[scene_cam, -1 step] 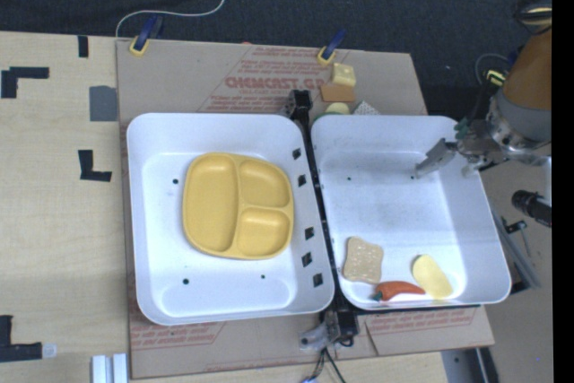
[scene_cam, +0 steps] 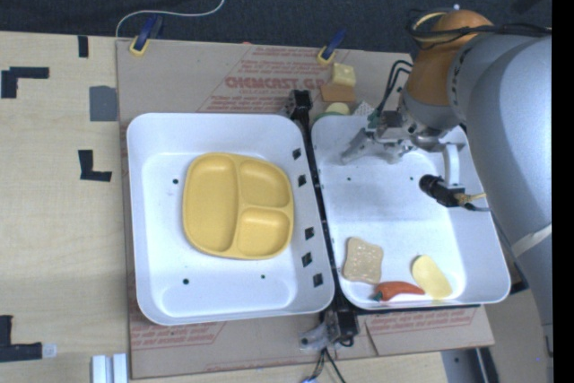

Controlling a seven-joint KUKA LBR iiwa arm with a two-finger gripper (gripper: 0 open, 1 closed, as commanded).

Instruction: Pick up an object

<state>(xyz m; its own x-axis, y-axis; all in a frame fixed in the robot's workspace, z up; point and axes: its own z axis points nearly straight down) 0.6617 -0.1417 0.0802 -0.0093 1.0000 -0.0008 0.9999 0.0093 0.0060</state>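
Pincer (scene_cam: 384, 139) (grip unclear, perhaps spread) over right bin (scene_cam: 395, 202); cracker (scene_cam: 363, 260), chilli (scene_cam: 398, 290) near front

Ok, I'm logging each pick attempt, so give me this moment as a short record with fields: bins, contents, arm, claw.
left bin: holds a yellow divided plate
right bin: holds a tan cracker-like piece, a red-orange pepper-like item and a yellow oval piece, all near the front edge
behind bins: a tan block on the cardboard
arm: reaches in from the right over the right bin's back part
claw: near the right bin's back edge, apart from the three items; finger state unclear
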